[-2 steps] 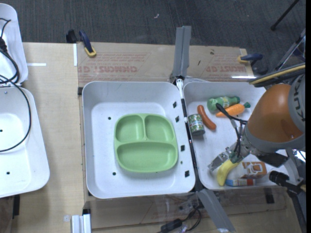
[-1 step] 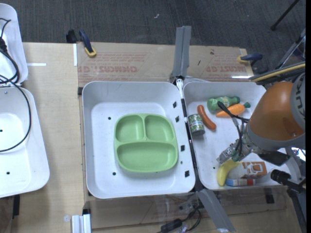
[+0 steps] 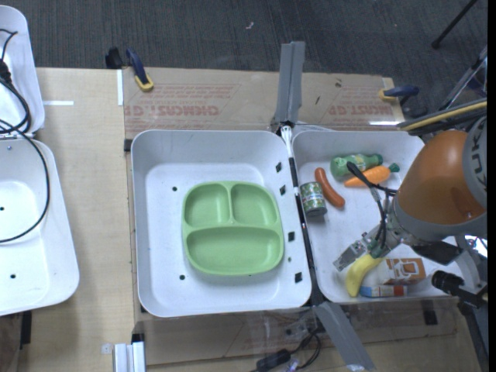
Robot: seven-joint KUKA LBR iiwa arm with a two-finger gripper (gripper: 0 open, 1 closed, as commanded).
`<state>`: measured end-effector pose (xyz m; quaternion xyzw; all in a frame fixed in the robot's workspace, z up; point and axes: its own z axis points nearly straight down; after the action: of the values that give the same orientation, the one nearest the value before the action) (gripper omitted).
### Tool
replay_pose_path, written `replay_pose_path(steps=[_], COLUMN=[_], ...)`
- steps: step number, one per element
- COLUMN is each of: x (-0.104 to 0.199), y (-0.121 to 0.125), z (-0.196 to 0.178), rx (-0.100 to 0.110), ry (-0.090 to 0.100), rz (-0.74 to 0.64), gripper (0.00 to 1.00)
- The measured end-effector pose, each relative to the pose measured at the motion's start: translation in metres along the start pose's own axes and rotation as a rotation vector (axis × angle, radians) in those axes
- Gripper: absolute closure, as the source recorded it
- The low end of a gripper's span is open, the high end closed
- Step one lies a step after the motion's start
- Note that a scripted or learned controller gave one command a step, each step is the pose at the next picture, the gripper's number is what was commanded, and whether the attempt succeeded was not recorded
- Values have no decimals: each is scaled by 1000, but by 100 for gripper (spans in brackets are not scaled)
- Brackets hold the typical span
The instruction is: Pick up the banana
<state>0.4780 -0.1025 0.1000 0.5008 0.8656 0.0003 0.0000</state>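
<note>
The grey arm with the orange band [image 3: 446,180] reaches in from the right over the right-hand shallow white bin [image 3: 329,281], and its metal claw [image 3: 355,256] sits low, touching the upper end of the curved yellow banana [image 3: 358,273], which lies near the bin's front edge, just beside a white and orange carton [image 3: 399,273]; whether the claw is apart or together I cannot tell. Farther back in that bin lie a red sausage [image 3: 329,188], a small green can [image 3: 313,198], an orange carrot [image 3: 370,177] and a green vegetable [image 3: 353,163], while the left-hand white bin [image 3: 151,231] on the worktop holds a light green divided plastic plate [image 3: 232,229].
</note>
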Motion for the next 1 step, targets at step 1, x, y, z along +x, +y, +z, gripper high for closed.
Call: replay_pose_path(steps=[1], x=[-5], y=[-4], z=[9], rx=[2], ry=[1], rz=[-94], gripper=[0])
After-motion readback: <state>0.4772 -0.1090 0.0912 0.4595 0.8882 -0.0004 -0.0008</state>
